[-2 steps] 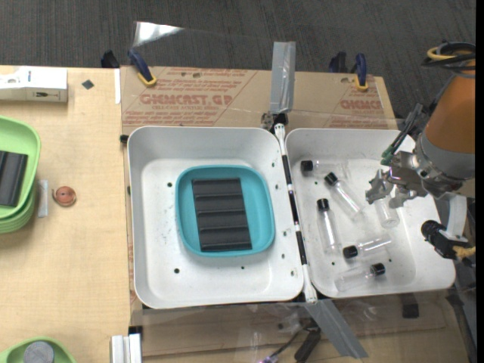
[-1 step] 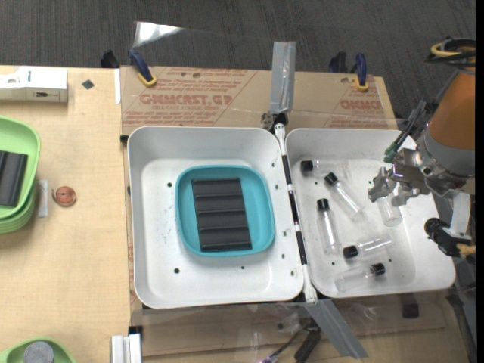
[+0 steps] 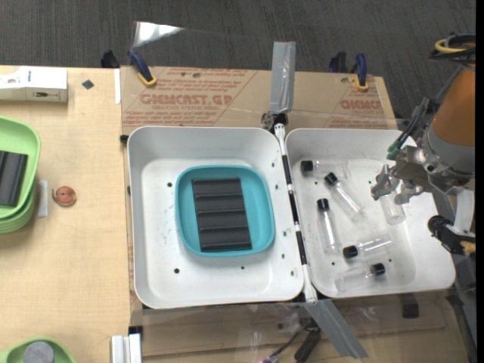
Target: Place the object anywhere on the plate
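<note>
A teal plate [image 3: 261, 206] lies in the left bin [image 3: 151, 203], and a black ridged insert [image 3: 221, 214] rests on it. Several clear vials with black caps lie scattered in the right bin [image 3: 423, 271], among them one vial [image 3: 342, 193] near the middle and another [image 3: 328, 224] left of centre. My gripper [image 3: 391, 187] hangs over the right side of that bin, far from the plate. Another clear vial [image 3: 394, 211] shows just below the gripper; I cannot tell whether it is held or lying on the bin floor.
Two more vials [image 3: 364, 248] [image 3: 361, 275] lie near the right bin's front edge. Clamped cardboard [image 3: 197, 93] sits behind the bins. Stacked green plates [image 3: 17, 174] and a small round orange piece [image 3: 65, 196] are on the bench at far left.
</note>
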{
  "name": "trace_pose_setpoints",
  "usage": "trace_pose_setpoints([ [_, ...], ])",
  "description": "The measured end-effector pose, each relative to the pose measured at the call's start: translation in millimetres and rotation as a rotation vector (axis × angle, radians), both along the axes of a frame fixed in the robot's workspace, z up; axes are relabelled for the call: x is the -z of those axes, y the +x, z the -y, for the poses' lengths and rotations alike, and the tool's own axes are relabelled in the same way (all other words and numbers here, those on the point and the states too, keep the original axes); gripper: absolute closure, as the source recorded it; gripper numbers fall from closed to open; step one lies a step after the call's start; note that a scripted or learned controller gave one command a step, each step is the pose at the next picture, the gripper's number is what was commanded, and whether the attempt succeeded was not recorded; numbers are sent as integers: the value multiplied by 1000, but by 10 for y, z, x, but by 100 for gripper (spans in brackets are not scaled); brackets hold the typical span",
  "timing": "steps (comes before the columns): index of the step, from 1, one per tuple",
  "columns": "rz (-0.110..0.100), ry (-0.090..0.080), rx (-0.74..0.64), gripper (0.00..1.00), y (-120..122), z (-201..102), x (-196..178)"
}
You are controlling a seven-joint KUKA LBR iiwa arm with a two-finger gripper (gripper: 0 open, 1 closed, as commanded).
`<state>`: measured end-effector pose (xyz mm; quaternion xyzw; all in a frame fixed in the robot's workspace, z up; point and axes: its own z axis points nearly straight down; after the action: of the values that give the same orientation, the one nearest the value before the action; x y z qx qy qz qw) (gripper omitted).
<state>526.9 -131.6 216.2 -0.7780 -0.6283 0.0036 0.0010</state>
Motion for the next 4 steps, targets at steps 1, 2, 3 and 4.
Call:
trace_pose_setpoints([
  [1, -1, -1, 0, 100, 4, 15, -80],
  [2, 2, 3, -108, 100, -109, -588, 237],
  [3, 2, 4, -340, 100, -245, -1202, 259],
  [4, 2, 4, -340, 0, -245, -1198, 259],
])
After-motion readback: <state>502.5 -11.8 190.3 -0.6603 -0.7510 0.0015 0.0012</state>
